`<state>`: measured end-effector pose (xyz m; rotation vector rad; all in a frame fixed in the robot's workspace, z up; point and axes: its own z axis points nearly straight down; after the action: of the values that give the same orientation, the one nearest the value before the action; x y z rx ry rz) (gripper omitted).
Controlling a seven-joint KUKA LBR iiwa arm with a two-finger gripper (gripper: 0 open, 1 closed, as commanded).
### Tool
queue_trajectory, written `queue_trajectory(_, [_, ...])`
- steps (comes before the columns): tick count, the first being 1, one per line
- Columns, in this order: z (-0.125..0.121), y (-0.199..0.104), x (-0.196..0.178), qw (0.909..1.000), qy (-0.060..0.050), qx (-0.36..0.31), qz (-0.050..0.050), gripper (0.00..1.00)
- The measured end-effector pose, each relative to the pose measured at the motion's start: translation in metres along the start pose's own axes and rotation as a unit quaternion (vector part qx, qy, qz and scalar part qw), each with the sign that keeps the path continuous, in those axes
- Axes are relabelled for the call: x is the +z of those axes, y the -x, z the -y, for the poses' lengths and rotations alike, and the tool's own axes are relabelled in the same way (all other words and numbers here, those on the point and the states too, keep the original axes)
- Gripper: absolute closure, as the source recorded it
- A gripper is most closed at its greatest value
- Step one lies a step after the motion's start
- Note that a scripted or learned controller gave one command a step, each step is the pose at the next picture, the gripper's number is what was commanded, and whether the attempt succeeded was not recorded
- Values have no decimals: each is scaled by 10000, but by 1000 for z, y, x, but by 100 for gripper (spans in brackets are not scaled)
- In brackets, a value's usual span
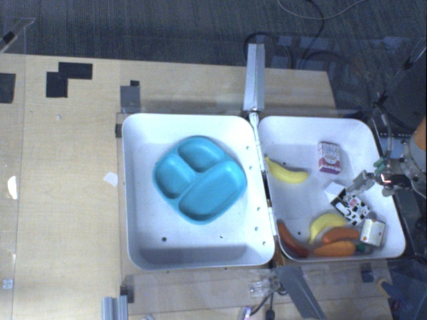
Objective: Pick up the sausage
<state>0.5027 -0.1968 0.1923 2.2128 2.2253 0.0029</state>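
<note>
Wooden bench carries two white bins. Along the right bin's front wall lies the dark red sausage, beside carrots and bananas. Over that bin's right side hovers the hand; its grip is unclear. Left bin holds a blue divided plate.

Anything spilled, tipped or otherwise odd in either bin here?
Nothing spilled. The blue divided plate sits alone in the left bin, while the sausage lies crowded with other toys in the right bin's near corner.
</note>
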Motion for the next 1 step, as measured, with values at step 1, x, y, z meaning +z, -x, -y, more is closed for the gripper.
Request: queue_trajectory(1, [14,6,41,9990,4,-457,2,0])
